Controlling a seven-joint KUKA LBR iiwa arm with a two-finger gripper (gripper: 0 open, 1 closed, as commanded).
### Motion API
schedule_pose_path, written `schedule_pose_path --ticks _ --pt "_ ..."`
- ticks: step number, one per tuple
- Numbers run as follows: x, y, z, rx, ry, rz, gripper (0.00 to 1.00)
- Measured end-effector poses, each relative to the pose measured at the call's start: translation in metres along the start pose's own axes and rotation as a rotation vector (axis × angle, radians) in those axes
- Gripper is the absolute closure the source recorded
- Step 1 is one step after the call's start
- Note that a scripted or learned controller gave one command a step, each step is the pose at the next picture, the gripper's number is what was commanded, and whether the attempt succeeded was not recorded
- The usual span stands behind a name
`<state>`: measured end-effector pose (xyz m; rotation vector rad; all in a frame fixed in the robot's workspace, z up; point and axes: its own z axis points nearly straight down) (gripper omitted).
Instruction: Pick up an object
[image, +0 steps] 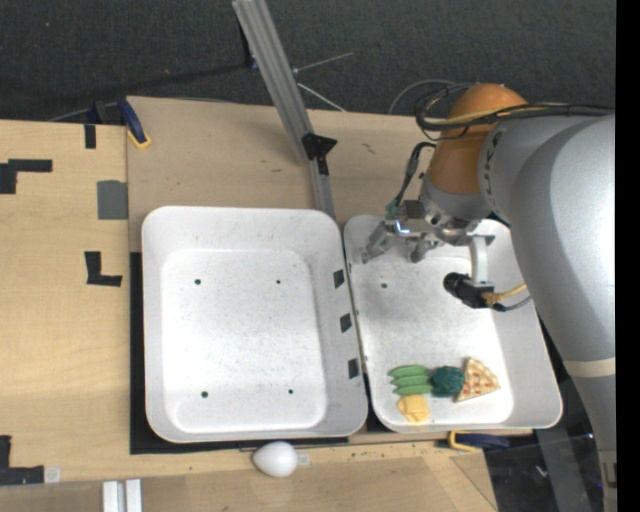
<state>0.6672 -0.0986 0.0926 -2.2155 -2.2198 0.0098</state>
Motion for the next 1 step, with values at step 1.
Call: schedule_pose_path --ticks 1 --pt "0.0007 0.0019 -0.0143 -0.006 0.0 -0.002 1.0"
